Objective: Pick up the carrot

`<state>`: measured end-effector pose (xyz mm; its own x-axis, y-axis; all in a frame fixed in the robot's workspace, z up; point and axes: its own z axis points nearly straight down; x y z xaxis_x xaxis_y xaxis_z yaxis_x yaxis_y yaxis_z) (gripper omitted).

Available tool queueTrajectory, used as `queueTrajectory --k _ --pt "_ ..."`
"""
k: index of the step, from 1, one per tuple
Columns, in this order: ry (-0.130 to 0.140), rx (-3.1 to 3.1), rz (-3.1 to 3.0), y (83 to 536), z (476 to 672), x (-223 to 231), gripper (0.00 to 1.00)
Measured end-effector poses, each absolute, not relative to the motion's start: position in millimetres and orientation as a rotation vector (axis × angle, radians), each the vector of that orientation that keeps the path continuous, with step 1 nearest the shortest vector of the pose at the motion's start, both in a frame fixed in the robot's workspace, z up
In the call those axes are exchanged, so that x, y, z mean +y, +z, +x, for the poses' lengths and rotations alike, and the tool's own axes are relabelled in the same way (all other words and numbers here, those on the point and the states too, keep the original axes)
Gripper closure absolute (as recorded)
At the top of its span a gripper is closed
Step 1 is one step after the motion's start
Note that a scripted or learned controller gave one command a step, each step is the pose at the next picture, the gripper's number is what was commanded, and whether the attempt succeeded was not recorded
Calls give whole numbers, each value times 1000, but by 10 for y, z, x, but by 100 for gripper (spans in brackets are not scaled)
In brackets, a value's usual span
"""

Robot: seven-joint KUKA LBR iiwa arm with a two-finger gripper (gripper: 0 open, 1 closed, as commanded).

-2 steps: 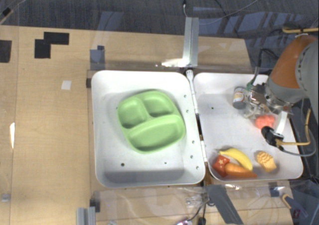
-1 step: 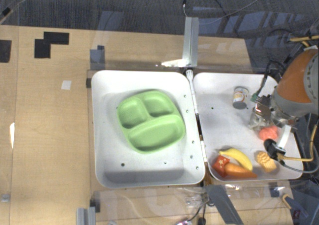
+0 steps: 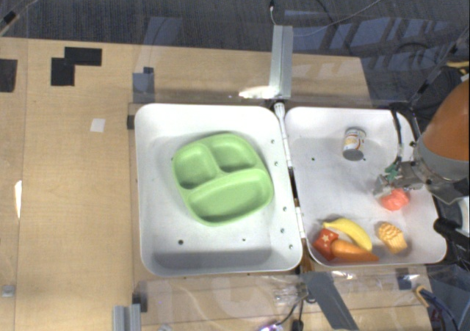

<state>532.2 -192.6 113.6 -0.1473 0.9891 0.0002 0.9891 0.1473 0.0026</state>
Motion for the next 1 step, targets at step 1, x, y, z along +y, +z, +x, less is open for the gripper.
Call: queueTrajectory --k 1 --pt "16 2351 2059 912 5187 -1100 100"
